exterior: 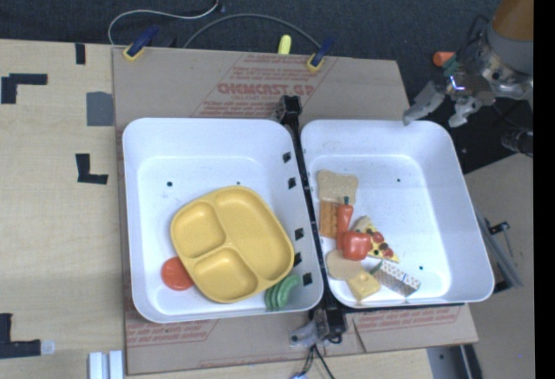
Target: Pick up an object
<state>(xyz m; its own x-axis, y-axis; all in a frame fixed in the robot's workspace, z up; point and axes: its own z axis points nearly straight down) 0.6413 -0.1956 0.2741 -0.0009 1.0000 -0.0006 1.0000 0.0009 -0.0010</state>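
Nearest the camera, at the near rim of the left bin (139, 195): an orange ball (176, 274) and a green ribbed piece (283, 291), flanking a yellow divided plate (231, 243) that takes up most of that bin's floor. Further right, in the right bin (451, 195), a close cluster of toy food: a tan cracker-like slab (336, 186) at the far end, an orange-red strip (335, 218) below it, a red tomato-like piece (355, 244), a pizza slice (379, 245), a yellow cheese wedge (363, 284) and a speckled grey block (399, 279) near the front rim. Far right, beyond the right bin's far corner, the tool (447, 104) raised clear of everything, holding nothing; fingers spread or closed, cannot tell from here. Likely all light, rigid plastic, smooth and apt to slip. Probably easiest: the cheese wedge or grey block, pinched across the narrow sides. Plate likely too wide except at its rim.
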